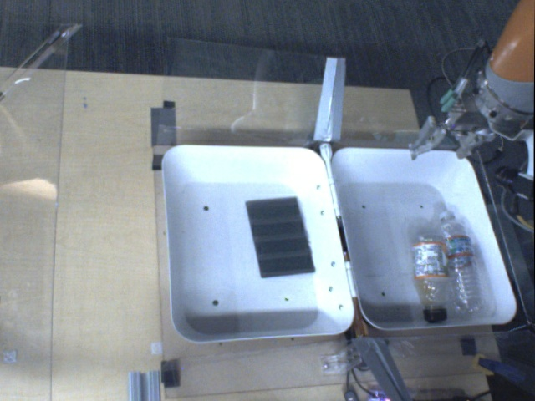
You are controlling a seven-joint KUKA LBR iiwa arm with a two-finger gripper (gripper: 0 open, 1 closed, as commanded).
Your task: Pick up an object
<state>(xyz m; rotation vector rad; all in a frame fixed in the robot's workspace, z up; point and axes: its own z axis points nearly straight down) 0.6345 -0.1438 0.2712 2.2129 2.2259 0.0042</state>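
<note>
Bottles (pixel 446 276) are laid lengthwise, caps toward the camera, well below the gripper (pixel 443 140), whose state cannot be told.

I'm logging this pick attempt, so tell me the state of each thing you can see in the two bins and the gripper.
Black ridged block: lying flat, mid left bin, untouched.
Clear plastic bottles: two, lying on their sides, side by side, in the right bin, near its right wall.
Gripper: raised over the right bin's far right corner, apart from the bottles, holding nothing visible.
</note>
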